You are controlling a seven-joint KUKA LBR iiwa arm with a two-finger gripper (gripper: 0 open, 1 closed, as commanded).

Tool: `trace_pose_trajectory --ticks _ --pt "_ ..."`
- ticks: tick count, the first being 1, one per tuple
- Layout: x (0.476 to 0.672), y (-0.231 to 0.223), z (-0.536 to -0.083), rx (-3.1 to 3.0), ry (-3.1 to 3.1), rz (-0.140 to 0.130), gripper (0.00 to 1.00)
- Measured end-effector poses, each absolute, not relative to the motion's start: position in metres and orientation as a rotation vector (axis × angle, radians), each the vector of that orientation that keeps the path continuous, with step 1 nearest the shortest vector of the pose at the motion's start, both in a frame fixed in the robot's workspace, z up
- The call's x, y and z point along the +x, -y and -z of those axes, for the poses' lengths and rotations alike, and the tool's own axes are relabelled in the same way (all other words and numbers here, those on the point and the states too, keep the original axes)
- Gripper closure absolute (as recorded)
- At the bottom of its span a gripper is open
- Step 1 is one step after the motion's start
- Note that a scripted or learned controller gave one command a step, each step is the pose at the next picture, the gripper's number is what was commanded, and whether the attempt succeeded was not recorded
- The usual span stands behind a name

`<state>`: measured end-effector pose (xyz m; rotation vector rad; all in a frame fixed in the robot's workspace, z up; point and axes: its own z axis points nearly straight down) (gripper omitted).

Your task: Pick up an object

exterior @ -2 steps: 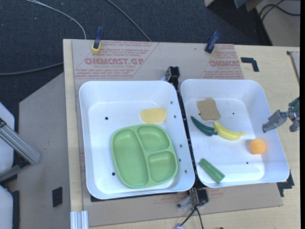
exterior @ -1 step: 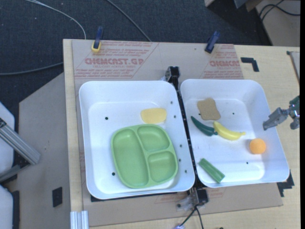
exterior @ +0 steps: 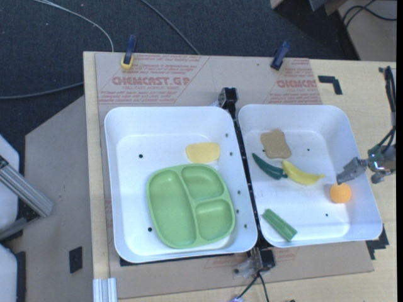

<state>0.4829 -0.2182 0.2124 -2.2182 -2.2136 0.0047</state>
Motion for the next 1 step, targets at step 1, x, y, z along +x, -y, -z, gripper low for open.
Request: trace_pose_trajectory --ticks 1 --pt "0.4852 0.2232 -0.1701 -2.220 2.218 -0.001 0.00"
